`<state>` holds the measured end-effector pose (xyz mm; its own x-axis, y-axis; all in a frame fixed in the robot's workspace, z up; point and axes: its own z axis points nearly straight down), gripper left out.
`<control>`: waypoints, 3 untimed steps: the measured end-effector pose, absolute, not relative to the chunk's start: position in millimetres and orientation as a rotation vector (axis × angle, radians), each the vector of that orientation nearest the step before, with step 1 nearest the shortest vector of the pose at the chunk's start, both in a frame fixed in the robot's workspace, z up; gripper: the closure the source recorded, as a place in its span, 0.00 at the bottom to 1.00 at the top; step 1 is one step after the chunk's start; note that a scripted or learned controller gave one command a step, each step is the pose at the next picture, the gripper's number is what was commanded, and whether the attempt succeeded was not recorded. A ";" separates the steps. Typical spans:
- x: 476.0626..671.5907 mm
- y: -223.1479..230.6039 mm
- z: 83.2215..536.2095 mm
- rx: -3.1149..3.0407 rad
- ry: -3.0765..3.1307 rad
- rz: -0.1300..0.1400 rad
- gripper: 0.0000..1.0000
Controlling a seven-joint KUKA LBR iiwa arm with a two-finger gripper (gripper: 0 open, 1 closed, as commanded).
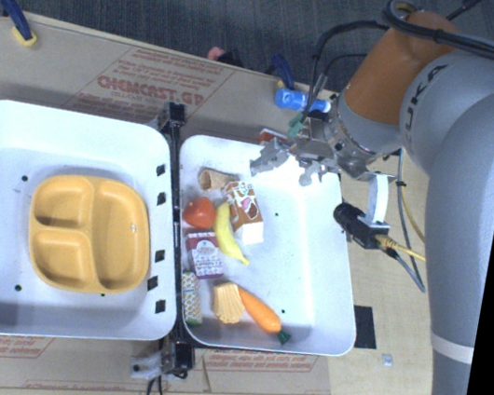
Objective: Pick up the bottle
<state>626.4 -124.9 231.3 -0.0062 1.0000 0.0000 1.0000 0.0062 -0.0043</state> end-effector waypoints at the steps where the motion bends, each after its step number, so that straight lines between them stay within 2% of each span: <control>1: 626.8 -124.2 241.5 -2.205 -2.230 0.007 1.00; 2: 566.1 -129.2 232.5 -2.054 -2.373 0.003 1.00; 3: 484.8 -138.3 220.1 -1.954 -2.455 0.004 1.00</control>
